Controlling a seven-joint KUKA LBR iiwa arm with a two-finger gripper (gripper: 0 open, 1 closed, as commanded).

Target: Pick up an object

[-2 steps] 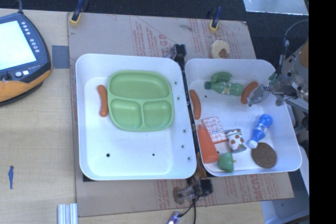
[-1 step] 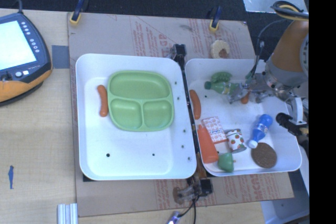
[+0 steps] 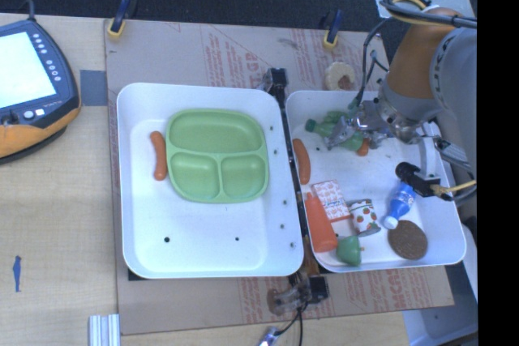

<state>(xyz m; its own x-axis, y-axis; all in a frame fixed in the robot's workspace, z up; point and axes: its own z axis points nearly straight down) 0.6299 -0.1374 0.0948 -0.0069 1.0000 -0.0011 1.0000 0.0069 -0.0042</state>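
Note:
My gripper (image 3: 347, 132) is low in the far part of the right bin (image 3: 454, 255), right over a green leafy toy (image 3: 323, 126), and I cannot see anything held in it. A small orange piece (image 3: 364, 147) lies just beside it. Along that bin's left wall rests a brown sausage (image 3: 302, 160). Nearer the front are a red-and-white packet (image 3: 328, 199), an orange stick (image 3: 319, 224), a spotted small item (image 3: 363, 215), a green piece (image 3: 349, 250), a blue bottle (image 3: 399, 205) and a brown disc (image 3: 407, 240).
The left bin (image 3: 146, 247) holds a green divided plate (image 3: 217, 154) and another sausage (image 3: 159, 155) to its left. A tablet-like pendant (image 3: 28, 85) lies at the far left of the bench. A roll of tape (image 3: 340, 77) sits behind the right bin.

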